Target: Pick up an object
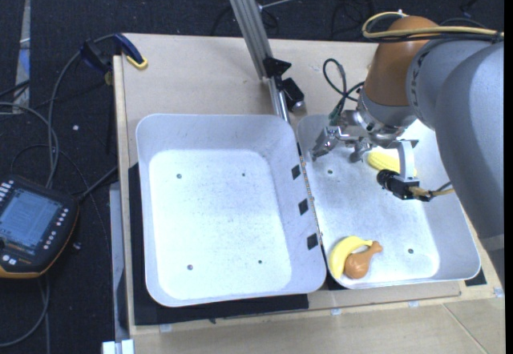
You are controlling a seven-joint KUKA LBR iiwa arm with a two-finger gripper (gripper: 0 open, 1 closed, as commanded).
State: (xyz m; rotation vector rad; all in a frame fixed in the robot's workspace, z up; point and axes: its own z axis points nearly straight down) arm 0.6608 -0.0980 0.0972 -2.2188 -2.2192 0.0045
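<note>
Two white bins [216, 208]; right bin holds two bananas [346, 250], one drumstick [358, 261]. Pincer [341, 142] state: cannot tell.

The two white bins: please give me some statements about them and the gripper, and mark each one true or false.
1. A banana lies in the right bin. True.
2. The banana is near the bin's far edge. False: it lies at the near edge, beside an orange-brown chicken drumstick toy.
3. The gripper is over the left bin. False: it is over the right bin.
4. A yellow object lies beside the gripper. True.
</note>
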